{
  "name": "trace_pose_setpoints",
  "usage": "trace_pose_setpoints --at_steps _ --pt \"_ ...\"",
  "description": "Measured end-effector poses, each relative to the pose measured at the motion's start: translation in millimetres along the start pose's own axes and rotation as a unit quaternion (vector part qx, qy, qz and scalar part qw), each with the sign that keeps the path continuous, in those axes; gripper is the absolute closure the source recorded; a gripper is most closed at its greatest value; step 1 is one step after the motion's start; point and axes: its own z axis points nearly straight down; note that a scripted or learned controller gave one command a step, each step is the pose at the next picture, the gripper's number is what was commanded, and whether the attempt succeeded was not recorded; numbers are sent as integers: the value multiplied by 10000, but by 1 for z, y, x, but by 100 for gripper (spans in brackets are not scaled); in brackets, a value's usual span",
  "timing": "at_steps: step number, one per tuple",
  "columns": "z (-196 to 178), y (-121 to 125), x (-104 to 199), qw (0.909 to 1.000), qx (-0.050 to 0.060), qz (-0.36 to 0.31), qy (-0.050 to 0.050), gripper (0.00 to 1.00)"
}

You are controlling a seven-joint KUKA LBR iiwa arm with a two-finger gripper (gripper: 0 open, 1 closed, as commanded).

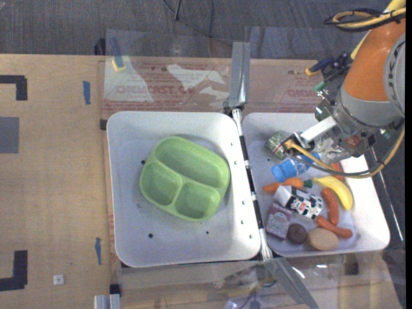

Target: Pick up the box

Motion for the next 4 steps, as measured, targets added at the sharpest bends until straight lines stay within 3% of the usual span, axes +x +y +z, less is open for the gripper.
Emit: trace_pose_setpoints --at_steps 1,2,3,4 --pt "-5 -18 6 9848 -14 1736 9 100" --pt "14 -3 25 10000 -6 -62 2 100" --pt "64 20 -19 9980 -7 -635 4 100" --pt "-188 45 33 9950 -24 -994 7 100"
